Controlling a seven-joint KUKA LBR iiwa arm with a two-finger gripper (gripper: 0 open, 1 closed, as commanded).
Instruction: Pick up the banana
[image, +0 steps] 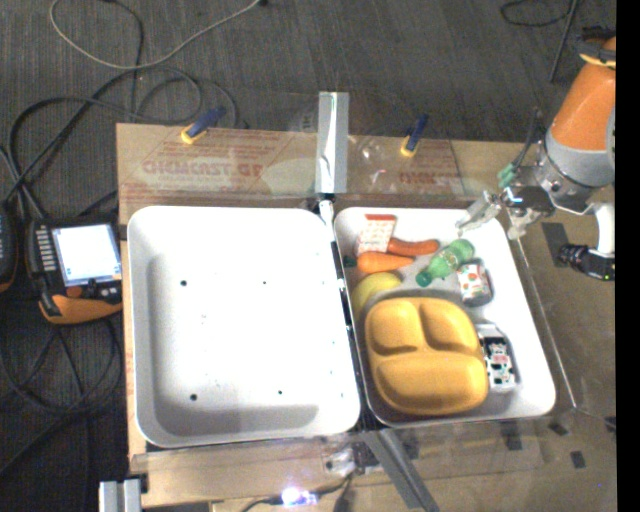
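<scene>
A yellow-green rounded fruit (374, 288) lies in the right bin (540, 372), tucked against the top left edge of a big yellow divided plate (424, 356). I cannot tell whether this fruit is the banana. My gripper (497, 218) hangs over the bin's far right corner, up and to the right of the fruit and apart from it. Its two fingers stand spread with nothing between them. One fingertip (477, 214) is just above a green bottle (446, 262).
An orange carrot (381, 262), a second orange piece (414, 246) and a red-and-white box (375, 233) lie at the right bin's far end. Small packets (475, 282) (498, 362) line its right side. The left bin (150, 330) is beside it. A handheld screen (82, 255) sits at far left.
</scene>
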